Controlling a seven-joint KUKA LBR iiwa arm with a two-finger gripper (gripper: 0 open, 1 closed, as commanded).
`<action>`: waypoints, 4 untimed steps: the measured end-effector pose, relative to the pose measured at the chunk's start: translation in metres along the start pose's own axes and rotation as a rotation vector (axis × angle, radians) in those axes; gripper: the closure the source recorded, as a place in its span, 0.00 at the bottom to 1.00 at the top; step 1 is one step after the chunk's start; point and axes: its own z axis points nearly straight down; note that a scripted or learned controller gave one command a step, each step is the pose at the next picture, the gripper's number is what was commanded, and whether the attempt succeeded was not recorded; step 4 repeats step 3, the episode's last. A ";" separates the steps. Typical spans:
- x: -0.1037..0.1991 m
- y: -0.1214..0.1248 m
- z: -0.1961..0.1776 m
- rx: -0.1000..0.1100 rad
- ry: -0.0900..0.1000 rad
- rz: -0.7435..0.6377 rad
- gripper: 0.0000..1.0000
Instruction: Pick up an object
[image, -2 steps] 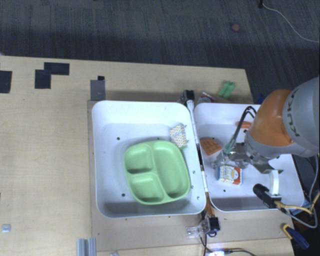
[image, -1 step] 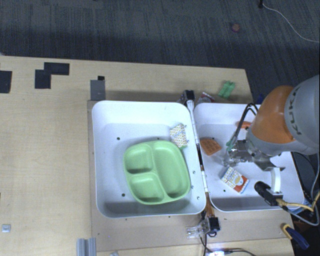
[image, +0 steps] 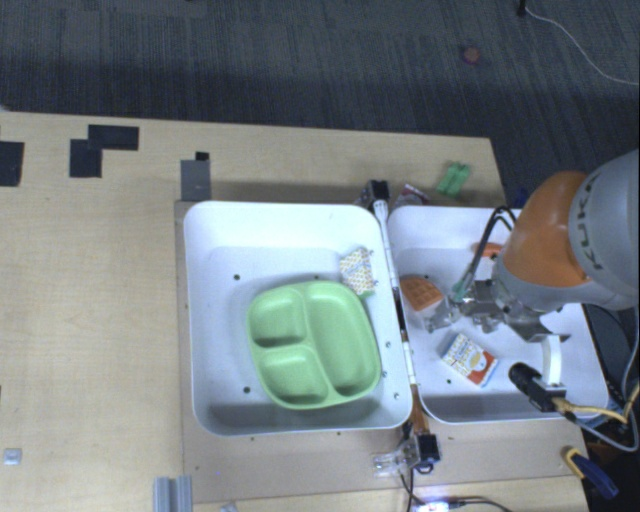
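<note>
The small box (image: 468, 359) with the orange end is lying flat in the right bin (image: 430, 245), near its front wall. Just to its far left, an orange and tan snack thing (image: 421, 294) is lying too. The gripper (image: 447, 316) is hanging low between them, and I cannot tell if it is wide or narrow. In the left bin (image: 215, 250) a green tray (image: 313, 343) is sitting, with a crumpled patterned wrapper (image: 356, 270) by its far right corner

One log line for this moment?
arm: over right bin | pincer: near orange item | small box: loose | green tray: left bin
</note>
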 end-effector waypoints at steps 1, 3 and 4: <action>0.007 -0.043 0.013 -0.005 -0.003 0.001 0.00; 0.063 -0.044 -0.113 0.004 0.001 -0.002 1.00; 0.063 -0.044 -0.113 0.004 0.001 -0.002 1.00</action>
